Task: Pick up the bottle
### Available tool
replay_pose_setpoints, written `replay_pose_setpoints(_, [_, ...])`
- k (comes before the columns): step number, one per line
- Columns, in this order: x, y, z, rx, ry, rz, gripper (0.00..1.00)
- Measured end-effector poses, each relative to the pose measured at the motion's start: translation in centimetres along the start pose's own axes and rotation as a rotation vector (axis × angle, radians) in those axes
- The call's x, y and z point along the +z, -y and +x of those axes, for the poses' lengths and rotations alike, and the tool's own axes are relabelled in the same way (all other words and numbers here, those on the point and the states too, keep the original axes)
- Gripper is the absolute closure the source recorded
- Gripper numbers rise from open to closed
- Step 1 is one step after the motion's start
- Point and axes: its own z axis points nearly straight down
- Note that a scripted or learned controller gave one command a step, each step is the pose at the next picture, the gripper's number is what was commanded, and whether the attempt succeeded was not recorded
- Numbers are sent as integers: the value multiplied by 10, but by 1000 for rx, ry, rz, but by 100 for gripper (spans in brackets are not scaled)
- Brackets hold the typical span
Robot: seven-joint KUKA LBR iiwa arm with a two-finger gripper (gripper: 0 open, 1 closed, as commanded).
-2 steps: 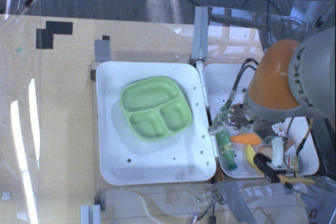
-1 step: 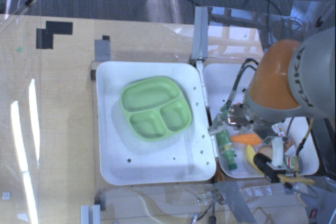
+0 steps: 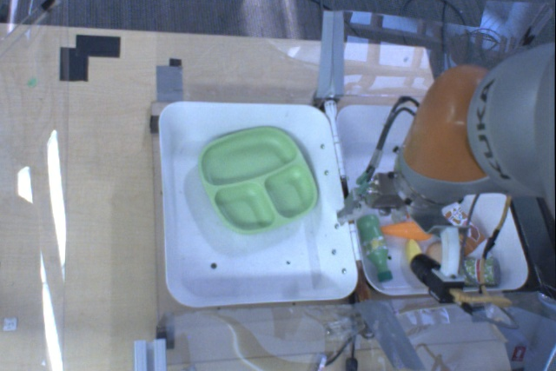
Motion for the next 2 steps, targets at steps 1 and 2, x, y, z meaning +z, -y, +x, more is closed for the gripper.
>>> replay_pose_setpoints(1, [0,0,-55,14,1,0,0])
replay_pose_setpoints(2, [-2,0,-53,31,1,1,0])
